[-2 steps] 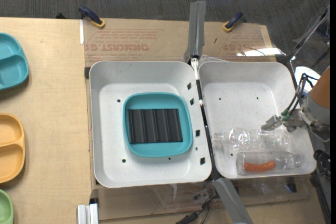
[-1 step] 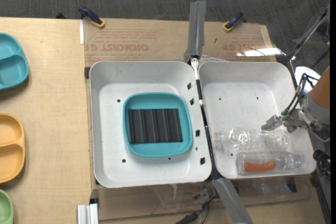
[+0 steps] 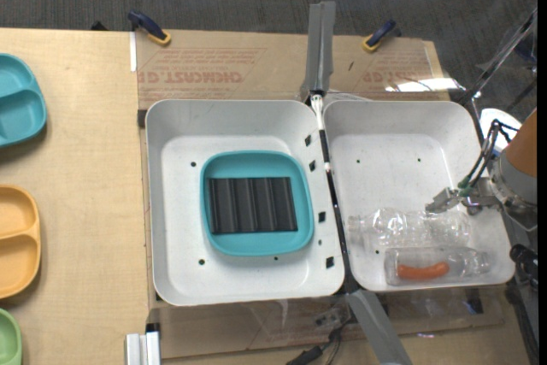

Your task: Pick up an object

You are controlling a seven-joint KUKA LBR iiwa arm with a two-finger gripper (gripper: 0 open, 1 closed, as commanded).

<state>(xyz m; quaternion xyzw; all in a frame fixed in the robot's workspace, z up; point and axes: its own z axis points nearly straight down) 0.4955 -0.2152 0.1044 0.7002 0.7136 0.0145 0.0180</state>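
Note:
In the right bin [image 3: 385, 132], near its front edge, a crumpled clear plastic bottle [image 3: 395, 227] lies on its side. Just in front of it rests a second clear bottle [image 3: 466, 262] with an orange-red piece [image 3: 421, 271] showing through it. My gripper [image 3: 446, 201] reaches in from the right edge and hangs low over the right end of the crumpled bottle, close to it. Whether it touches the bottle is unclear. The left bin [image 3: 171, 184] holds a teal tray [image 3: 255, 203] with a dark ribbed insert.
A metal divider [image 3: 320, 47] runs between the bins at the back. Teal [image 3: 17, 111], orange [image 3: 15, 239] and green [image 3: 7, 338] plates lie on the wooden bench at far left. Two clamps [image 3: 149, 27] [image 3: 379, 35] pin the cardboard behind the bins.

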